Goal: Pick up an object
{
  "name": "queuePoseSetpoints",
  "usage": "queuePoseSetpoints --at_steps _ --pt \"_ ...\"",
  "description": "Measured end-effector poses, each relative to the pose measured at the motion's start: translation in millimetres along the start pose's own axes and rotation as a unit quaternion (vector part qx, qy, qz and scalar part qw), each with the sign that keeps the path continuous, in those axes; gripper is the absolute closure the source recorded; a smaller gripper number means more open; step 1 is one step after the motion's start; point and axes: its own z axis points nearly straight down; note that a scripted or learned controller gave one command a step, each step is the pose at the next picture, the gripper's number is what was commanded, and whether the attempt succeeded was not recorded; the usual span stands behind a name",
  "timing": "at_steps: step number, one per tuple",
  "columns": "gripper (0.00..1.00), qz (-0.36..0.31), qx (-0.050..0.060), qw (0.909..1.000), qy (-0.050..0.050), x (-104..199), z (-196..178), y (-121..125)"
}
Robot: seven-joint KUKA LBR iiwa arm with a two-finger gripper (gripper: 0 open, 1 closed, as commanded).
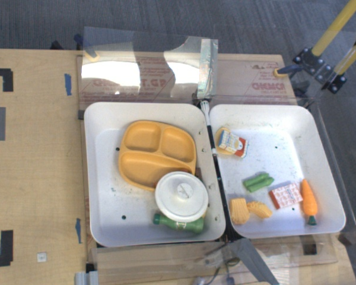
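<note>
"Which one would you go for, if it's just any object?"

"The carrot (309,199). It lies by the right wall of the right bin (296,114), near that bin's near right corner, just beside the red and white packet (286,195)."

"Which way does it lie?"

"Its long axis runs roughly from the far edge to the near edge, along the wall. The green stalk end points at the near edge."

"How would it handle?"

"It looks like a toy: light, stiff, probably smooth plastic, so a bit slippery. I'd close across the thick orange middle, at right angles to its length. The wall is close on one side and the packet on the other, so there's little room."

"And the yellow plate (157,153) in the left bin (98,171)?"

"Wide and flat, with a white lidded bowl (181,195) over its near edge. Much harder."

"Is the gripper open?"

"I can't tell from here."
</note>
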Motion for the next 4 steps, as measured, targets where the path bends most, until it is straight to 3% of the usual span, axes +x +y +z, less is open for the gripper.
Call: queuePoseSetpoints --at_steps 1,2,3,4 --pt "0.00 0.000 0.001 1.0000 0.000 0 1 0" --pt "0.00 0.013 0.002 0.9999 -0.001 -12 11 -9" --pt "0.00 0.181 0.003 0.9835 -0.002 -90 106 -33" --pt "0.00 0.113 0.000 0.9936 0.001 -23 14 12"
